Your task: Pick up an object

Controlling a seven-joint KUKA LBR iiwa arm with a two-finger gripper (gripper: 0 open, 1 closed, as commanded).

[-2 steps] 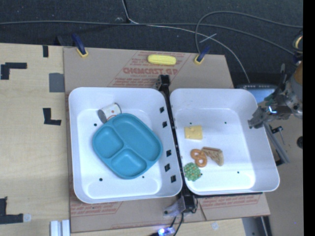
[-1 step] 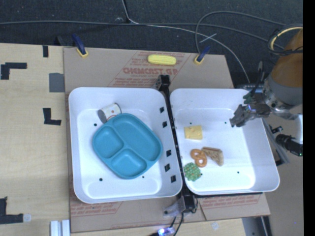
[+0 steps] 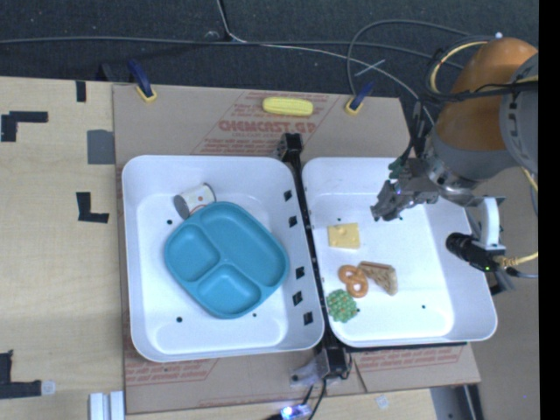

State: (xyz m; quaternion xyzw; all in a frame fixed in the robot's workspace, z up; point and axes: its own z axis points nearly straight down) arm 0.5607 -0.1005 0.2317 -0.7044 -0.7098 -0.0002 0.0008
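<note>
A dark, finely woven carpet runs across the top of the scene behind a pale wooden bench (image 3: 52, 234), on which a sheet of printed brown cardboard (image 3: 236, 129) lies under two shallow, glossy white plastic bins with rounded corners. Two blue-and-yellow clamps (image 3: 140, 81) pin the cardboard's far edge, and one yellow toy corn cob (image 3: 287, 106) lies on it at about 12 o'clock from the bins' shared divider. The left bin (image 3: 144, 261) holds two things: one smooth blue plastic plate (image 3: 226, 258) with three compartments at its centre, and one small white cup (image 3: 194, 200) on its side, touching the plate's rim at 11 o'clock. The right bin (image 3: 455, 313) holds four small toy foods: a flat yellow cheese square (image 3: 344, 235) near the centre, and toward 6 o'clock from it an orange pretzel (image 3: 353, 280), a tan wedge-shaped sandwich slice (image 3: 381, 276) just beside the pretzel at 3 o'clock, and a knobbly green broccoli piece (image 3: 341, 305) just below the pretzel. The gripper (image 3: 391, 201), dark and angular, hangs over the right bin at about 2 o'clock from the cheese, apart from it; nothing is seen between its tips, and whether they are spread or closed cannot be told.
</note>
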